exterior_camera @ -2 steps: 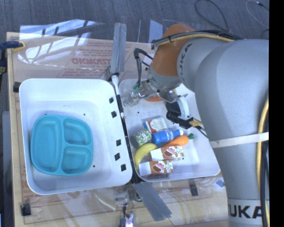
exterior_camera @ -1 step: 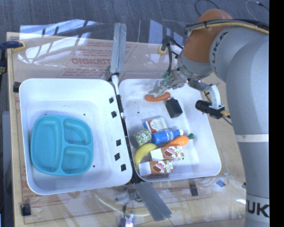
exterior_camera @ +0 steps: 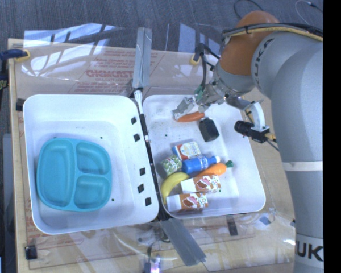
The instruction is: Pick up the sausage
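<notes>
Gripper (exterior_camera: 186,108) sits low at the right bin's (exterior_camera: 247,158) twelve o'clock, touching the sausage (exterior_camera: 191,117). Its grip — can't tell.

Single fixed camera looked down at a slant on a bench (exterior_camera: 74,61) carrying two white bins.

The one view sat above the bench and tilted downward, so the far edge of the bench lay toward the top of the frame and the near edge toward the bottom. It stood far enough back to take in both bins whole: the left bin (exterior_camera: 40,110) filled the left-centre, the right bin (exterior_camera: 247,175) the middle. Dark floor (exterior_camera: 102,4) showed beyond the bench at the top. The grey arm (exterior_camera: 295,95) entered from the right edge and loomed large, nearer the lens than the bins.
</notes>
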`<state>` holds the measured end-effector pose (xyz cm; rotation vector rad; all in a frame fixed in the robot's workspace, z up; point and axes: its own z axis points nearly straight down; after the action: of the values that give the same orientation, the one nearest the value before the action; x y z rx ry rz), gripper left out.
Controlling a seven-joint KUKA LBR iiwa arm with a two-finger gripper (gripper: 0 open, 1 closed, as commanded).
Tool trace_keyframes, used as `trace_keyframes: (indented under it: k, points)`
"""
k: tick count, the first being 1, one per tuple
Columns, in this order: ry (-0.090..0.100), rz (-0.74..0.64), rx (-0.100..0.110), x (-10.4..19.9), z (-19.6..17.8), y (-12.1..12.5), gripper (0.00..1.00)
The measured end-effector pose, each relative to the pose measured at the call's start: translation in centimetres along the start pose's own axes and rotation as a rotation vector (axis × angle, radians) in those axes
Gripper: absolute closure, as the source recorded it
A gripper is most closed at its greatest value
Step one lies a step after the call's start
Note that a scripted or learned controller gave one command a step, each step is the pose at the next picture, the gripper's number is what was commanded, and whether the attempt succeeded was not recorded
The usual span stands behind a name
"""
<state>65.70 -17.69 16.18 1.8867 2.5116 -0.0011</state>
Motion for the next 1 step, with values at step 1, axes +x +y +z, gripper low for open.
trace_keyframes:
  k: [1]
  points:
    - [-0.006,-0.074,-0.009,-0.39,6.22,0.30,0.00]
